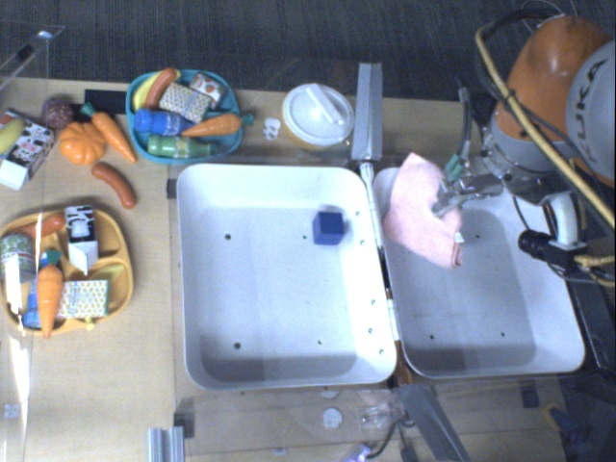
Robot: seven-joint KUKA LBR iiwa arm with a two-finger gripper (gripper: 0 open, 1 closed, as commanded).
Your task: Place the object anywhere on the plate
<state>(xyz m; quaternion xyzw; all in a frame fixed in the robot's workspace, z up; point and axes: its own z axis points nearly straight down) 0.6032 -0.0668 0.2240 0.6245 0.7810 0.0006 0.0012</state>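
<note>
Gripper (452,192) over right bin (500,354), pinching pink cloth (416,218) (grasp seemingly made); next, carry it plateward

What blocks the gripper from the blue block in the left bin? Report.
Likely nothing: the blue block sits alone in the left bin, open from above. The gripper is over the pink plate in the right bin.
</note>
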